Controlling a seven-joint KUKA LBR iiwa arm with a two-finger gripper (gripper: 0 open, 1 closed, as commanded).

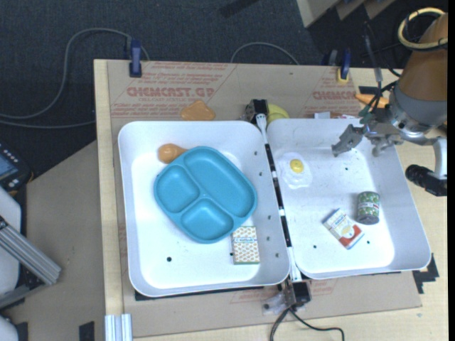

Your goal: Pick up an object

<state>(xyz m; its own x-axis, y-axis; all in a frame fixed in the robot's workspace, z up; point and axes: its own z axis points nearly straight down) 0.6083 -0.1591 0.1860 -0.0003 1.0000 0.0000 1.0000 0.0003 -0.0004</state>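
The bench, a brown board printed with red lettering, is carrying two shallow white bins side by side over dark carpet, with cables trailing across the floor behind it. The right bin is serving as the landmark here. To its left, touching along the centre seam, the left bin is holding a large blue divided plate, an orange piece peeking out at the plate's far left corner, and a small patterned box at the plate's near edge.

The arm is reaching in over the right bin's far right corner, and the gripper is hanging above the bin's far half with its fingers spread apart and nothing between them. This looks like the approach step: nothing is picked yet, and a target is still to be settled.

Inside the right bin, the candidates are lying well apart: a fried-egg toy near the bin's left wall, a small green can towards its right side, and a red-and-white packet just beside the can, nearer the front. The next move is probably calling for the gripper to centre over one of these, likely the can or the egg, and to descend straight before closing.
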